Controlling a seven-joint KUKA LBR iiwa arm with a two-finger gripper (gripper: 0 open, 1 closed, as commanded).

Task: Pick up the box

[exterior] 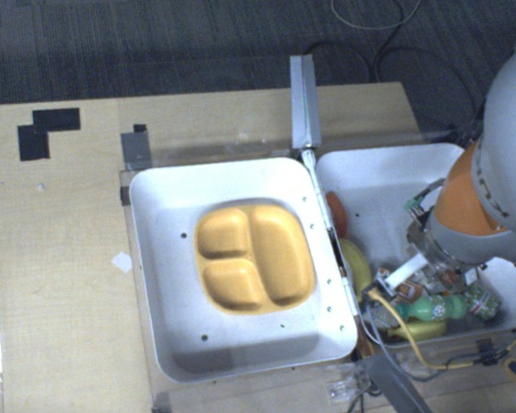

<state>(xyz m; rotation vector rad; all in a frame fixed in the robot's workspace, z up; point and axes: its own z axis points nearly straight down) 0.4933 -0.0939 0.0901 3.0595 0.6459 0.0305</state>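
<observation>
Arm (504, 173) reached into the right bin (375, 174), gripper (437, 273) low over the clutter at its near end. Finger state hidden, can't tell. Couldn't pick out the box among the green bottle (427, 309) and banana (418, 329). Left bin (167, 258) held a yellow divided tray (252, 255)

Even, bright overhead light, soft shadows inside the left bin (157, 259) (slight blur throughout), glare streak at far left.
</observation>
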